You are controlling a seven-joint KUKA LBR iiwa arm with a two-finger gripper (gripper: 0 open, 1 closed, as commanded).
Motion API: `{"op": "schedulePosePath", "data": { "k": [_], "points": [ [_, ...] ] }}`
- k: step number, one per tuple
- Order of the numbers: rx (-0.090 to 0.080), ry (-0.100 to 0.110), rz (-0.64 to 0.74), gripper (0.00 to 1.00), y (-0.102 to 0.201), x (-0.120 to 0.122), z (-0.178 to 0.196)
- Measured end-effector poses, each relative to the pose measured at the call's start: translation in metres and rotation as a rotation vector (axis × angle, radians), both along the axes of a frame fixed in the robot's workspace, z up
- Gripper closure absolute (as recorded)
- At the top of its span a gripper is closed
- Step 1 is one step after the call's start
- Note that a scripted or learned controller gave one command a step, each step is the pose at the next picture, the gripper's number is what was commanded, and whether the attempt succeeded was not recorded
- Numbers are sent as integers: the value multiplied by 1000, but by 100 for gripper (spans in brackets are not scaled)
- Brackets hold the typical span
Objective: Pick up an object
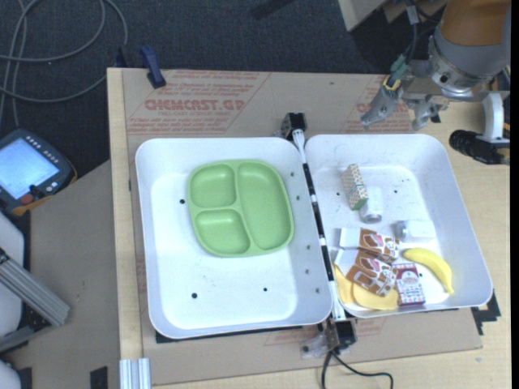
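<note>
You have 2 shallow white bins side by side on the bench: the left bin [162, 290] carries a green divided tray [241, 207] with 3 compartments, and the right bin [454, 193] carries every candidate object. The arm [474, 23] stands above the far right corner of the bench, and its gripper [403, 108] hangs over the cardboard just beyond the right bin's far rim, fingers spread apart with nothing between them. Judge the step as pre-approach: no descent into the bin has begun. The objects cluster in the near half of the right bin: a brown patterned packet [369, 267], a yellow banana [432, 266] beside it, a red and white carton [409, 285], and a small upright box [354, 186] standing apart toward the middle. For the next move, bring the gripper toward you over 1 target; the small upright box looks least crowded.
</note>
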State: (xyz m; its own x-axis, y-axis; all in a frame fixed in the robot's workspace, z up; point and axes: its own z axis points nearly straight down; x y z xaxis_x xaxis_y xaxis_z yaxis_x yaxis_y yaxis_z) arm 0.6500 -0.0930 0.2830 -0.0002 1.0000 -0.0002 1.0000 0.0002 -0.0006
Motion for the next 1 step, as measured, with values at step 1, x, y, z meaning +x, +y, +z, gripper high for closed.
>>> {"op": "schedulePosePath", "data": {
  "k": [1],
  "points": [
    [0, 1, -1, 0, 1, -24, -136]
  ]
}}
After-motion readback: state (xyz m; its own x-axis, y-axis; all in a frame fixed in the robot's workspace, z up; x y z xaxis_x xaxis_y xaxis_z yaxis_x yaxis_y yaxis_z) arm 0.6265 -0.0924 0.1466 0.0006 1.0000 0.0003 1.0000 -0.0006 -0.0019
